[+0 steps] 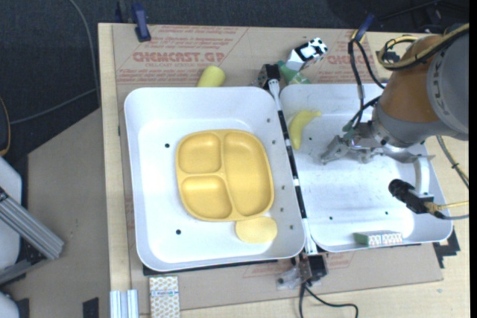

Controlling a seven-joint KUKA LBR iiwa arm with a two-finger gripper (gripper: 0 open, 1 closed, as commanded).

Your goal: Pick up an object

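Note:
In the right bin (358,227), a yellow banana-shaped piece (300,125) lies against the upper left wall. A small green and white box (378,239) lies flat near the front rim. My gripper (335,150) hangs low over the middle of the right bin, a little right of and below the yellow piece, with nothing visibly held. The left bin (149,160) holds a yellow divided plate (223,175) in its middle. A pale yellow round disc (256,229) lies by the plate's lower right corner.
The grey arm with its orange band (406,89) comes in from the right over the right bin's far side. Outside the bins, on the cardboard behind them, are a yellow cylinder (212,76), a black and white toy (308,51) and a blue clamp (139,21).

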